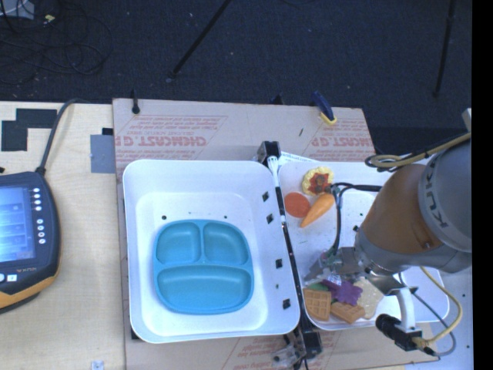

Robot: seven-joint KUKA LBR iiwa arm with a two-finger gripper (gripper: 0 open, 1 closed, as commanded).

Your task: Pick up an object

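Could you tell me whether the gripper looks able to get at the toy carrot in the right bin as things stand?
Probably yes. The carrot lies uncovered near the right bin's far end, touching only a round orange piece. The arm hangs over the near end, with nothing standing between.

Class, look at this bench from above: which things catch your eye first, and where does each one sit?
The blue divided plate stands out, lying in the left white bin. In the right bin, the grey-and-orange arm reaches in from the right over a heap of toy food, including an orange carrot near the far end.
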